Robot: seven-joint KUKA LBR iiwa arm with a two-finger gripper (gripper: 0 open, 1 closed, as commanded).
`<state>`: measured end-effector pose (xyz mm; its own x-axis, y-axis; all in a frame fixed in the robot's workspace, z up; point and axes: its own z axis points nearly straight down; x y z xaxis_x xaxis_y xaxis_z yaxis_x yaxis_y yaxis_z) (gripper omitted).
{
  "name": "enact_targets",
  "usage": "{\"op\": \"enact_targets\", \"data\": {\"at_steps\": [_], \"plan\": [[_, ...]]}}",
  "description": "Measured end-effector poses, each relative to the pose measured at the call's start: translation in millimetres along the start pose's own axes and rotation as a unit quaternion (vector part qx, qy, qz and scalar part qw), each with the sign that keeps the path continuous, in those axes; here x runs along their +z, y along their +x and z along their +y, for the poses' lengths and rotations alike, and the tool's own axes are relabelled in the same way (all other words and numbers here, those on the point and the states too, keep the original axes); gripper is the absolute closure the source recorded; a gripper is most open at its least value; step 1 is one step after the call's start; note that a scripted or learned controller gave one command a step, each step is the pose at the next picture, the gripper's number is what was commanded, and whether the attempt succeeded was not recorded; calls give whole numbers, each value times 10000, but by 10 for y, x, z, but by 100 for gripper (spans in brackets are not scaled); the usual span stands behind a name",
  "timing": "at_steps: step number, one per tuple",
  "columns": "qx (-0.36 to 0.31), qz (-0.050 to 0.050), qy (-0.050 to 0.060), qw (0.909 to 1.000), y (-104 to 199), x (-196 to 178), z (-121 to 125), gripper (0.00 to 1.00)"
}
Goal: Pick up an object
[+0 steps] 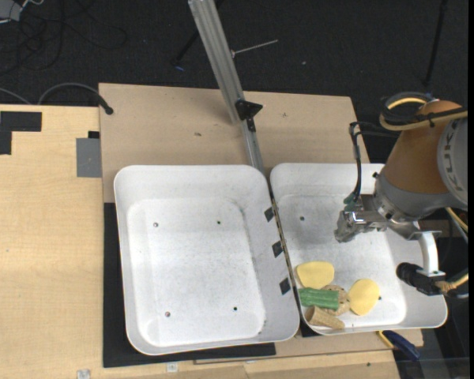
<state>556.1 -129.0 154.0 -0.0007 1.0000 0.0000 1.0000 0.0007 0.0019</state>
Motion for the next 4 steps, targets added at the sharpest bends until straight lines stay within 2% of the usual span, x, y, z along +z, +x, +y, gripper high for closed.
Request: {"op": "enact_targets", "data": {"at_steps": [1, 2, 3, 4], "plan": [[-2, 0, 0, 10000, 12, -425, 22, 100], [-3, 1, 10, 10000, 1, -609, 24, 100], [-21, 12, 13, 10000, 534, -740, 83, 100], [-21, 16, 29, 10000, 1117, -775, 41, 100]]}}
